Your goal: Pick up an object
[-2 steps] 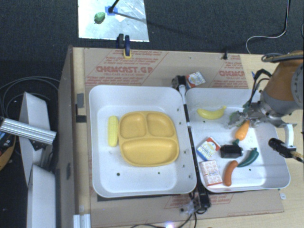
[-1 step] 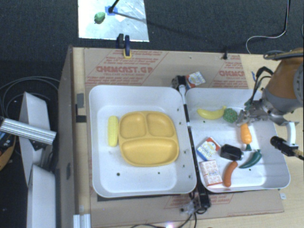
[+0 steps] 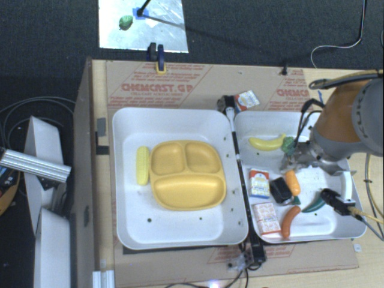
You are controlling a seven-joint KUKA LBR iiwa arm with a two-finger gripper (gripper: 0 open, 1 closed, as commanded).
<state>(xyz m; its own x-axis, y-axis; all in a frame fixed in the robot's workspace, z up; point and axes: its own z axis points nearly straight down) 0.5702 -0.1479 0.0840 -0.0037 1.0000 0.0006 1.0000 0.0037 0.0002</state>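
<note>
Arm [image 3: 348,122] seen reaching in from right over right bin [image 3: 336,230]; hand [image 3: 298,155] lowered near bin's upper middle, state of hand cannot be told. Banana [image 3: 267,142] lying near bin's top edge, just left of hand. Orange carrot [image 3: 292,182] just below hand, beside black object [image 3: 280,190]. Sausage [image 3: 289,220] and two small cartons [image 3: 260,183] located lower in bin. Yellow divided plate [image 3: 186,174] and corn cob [image 3: 142,165] set in left bin [image 3: 126,221]

Two white bins [image 3: 120,161]; one yellow tray [image 3: 186,176]; perhaps eight small items [image 3: 260,183].
</note>
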